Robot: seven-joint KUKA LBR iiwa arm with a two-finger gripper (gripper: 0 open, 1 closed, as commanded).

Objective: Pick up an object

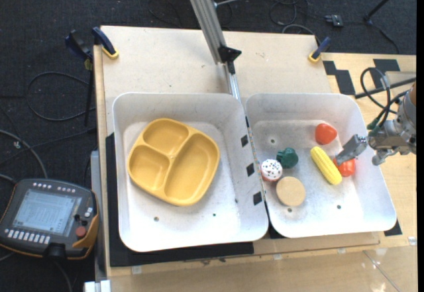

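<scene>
while the arm (404, 126) reaches in from the right edge of the bench, most of it is cut off, so just its grey wrist end shows over the right rim of the right bin (371, 208). the gripper (349, 149) hangs low inside that bin near its right wall, one grey finger slanting down beside a small red piece (347, 167); whether it is clamped or spread cannot be told, since the second finger is hard to make out. just beside it lies a yellow corn cob (326, 165), tilted, its lower end touching or nearly touching the red piece. a red tomato (324, 132) sits toward the far edge of the bin. nearer the middle are a dark green toy (287, 157), a white speckled ball (271, 169) with a reddish base, and a tan disc (290, 191), close together. the left bin (126, 218) carries a yellow divided plate (173, 161).
</scene>
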